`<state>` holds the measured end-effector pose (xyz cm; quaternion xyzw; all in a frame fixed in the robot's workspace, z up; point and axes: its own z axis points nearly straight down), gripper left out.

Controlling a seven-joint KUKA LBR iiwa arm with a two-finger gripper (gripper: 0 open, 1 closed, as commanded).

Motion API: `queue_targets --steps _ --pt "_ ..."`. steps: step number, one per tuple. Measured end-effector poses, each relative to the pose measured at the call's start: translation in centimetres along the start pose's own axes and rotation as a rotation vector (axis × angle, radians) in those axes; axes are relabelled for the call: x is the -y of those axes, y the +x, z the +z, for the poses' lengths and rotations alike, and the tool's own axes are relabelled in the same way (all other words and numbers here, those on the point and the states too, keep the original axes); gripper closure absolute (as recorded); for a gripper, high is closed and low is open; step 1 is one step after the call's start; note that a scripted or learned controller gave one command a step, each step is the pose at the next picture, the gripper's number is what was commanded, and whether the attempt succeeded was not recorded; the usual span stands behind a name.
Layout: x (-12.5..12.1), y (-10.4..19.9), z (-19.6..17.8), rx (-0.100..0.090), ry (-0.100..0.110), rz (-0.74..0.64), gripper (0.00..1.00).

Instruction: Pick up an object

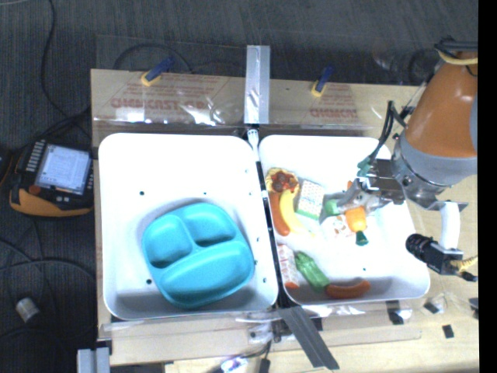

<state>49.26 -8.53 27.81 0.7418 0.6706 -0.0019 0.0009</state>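
Claw (359, 196) work here means a low, careful approach over the right bin (404, 282), where the arm reaches in from the right. Whether the claw is apart or together, I cannot tell; its tip is lost among small parts. An orange piece (355, 219) lies just below the claw, with a small green bit (362, 238) under that; I cannot tell whether either is touching the claw. To the claw's left sit a pale card (308, 198), then a banana (280, 210) with a dark brown thing (282, 181) at its top end. Further down and left lies a green bottle (311, 271), and a sausage (347, 288) by the bin's near wall.

To do the step well, I judge the claw should centre on one object, the orange piece being nearest, and descend straight, avoiding the card beside it. A tight cluster risks a pinch on two things at once.

Well to the left, the other bin (124, 158) holds a blue tray (198, 252). Both bins rest on a brown tabletop (178, 99), with dark carpet (62, 45) beyond and a handheld screen (58, 169) on the floor far left.
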Motion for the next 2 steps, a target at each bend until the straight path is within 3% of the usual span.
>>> queue_targets --steps 1,2 --pt "1.1 3.0 -2.4 0.000 -0.001 -0.162 1.00" --pt "0.1 4.5 -2.2 -0.001 0.000 -0.415 1.00"
